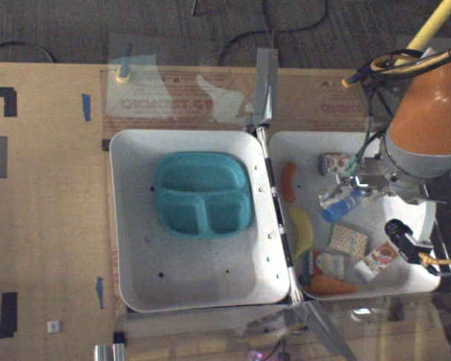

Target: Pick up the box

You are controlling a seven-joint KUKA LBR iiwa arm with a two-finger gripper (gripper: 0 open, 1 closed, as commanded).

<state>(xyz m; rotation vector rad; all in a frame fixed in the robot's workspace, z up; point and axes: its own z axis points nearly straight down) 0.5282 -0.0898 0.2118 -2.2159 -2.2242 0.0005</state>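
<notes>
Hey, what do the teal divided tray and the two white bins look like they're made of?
The teal tray looks like moulded plastic: one even colour, rounded dividers, dull matt surface. The left bin and right bin also look like plastic, white with rounded corners and a faint sheen, though painted metal can't be ruled out.

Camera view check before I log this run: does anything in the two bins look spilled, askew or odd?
Nothing looks spilled or broken. The right bin is just a loose jumble: the box lies askew among a hot dog, a banana, a carrot. The teal tray sits tidily in the left bin.
</notes>
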